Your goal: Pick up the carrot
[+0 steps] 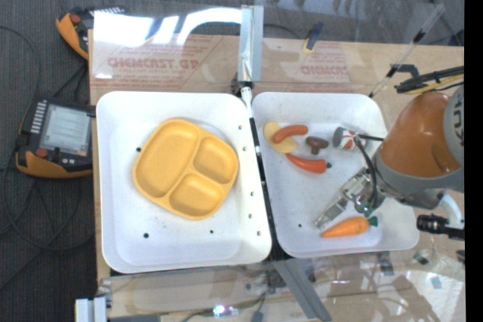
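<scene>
The jaws stood open, nothing between them, their tips low over the right bin's (332,103) floor; the gripper (332,213) reached in slantwise from the arm (423,143) at the right.

Far left of the jaws, on the floor outside the bench, lay a pendant (56,138) with a grey screen. Nearer, yet still well to the jaws' left, the left bin (113,185) held a yellow tray (187,167) with three compartments. A divider (256,162) ran between the two bins.

Above the jaws and somewhat left, in the right bin, lay a sausage (290,133) resting on a yellow piece (276,141), with a red pepper (308,163) just below it and a small brown item (316,142) beside it. Further right, above the jaws, lay a small red-and-white thing (346,138), too small to tell what.

The carrot (347,228) lay just below and to the right of the jaw tips, near them but not gripped, its green end (372,222) pointing right, toward the arm.
</scene>
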Robot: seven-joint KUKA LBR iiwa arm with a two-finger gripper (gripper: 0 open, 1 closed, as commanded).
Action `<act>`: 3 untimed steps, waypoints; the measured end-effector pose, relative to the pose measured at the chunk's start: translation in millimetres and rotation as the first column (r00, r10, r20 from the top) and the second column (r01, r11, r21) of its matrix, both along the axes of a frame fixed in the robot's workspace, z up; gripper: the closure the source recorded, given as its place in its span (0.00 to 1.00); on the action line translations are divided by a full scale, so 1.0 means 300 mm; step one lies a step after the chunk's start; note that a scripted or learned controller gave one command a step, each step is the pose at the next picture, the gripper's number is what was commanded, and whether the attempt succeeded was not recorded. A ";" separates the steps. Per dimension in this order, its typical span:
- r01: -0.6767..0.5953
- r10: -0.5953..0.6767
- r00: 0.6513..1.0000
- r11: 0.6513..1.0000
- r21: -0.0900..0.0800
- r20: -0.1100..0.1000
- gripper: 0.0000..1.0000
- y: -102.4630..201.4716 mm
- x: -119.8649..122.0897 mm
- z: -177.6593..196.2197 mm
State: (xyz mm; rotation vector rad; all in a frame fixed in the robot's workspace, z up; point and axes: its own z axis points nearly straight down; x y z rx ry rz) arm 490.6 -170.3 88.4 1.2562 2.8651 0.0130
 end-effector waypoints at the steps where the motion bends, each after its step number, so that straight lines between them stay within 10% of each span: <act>1: -0.108 0.108 0.994 0.994 -0.003 -0.019 0.00 -0.073 -0.022 0.056; 2: -0.105 0.105 0.994 0.994 0.002 -0.020 1.00 -0.066 -0.017 0.075; 3: 0.233 -0.233 0.972 0.973 -0.003 -0.020 1.00 0.020 0.078 0.295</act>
